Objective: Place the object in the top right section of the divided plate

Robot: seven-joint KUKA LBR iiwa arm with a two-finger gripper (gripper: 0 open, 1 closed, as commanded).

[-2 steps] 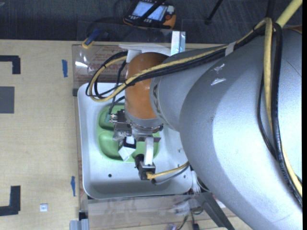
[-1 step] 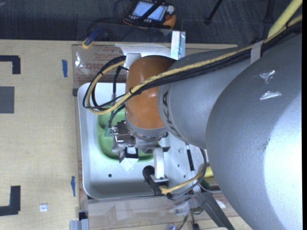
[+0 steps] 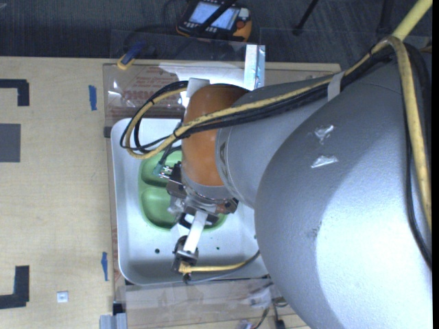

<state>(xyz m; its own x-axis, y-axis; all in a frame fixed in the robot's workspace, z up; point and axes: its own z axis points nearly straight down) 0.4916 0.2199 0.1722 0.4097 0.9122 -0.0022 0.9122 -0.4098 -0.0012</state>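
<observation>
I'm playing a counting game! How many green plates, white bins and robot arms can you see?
Green divided plate: 1
White bin: 1
Robot arm: 1
Total: 3

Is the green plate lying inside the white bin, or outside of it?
Inside. The green plate lies on the floor of the white bin, within its rim; the arm hides its right part.
</observation>
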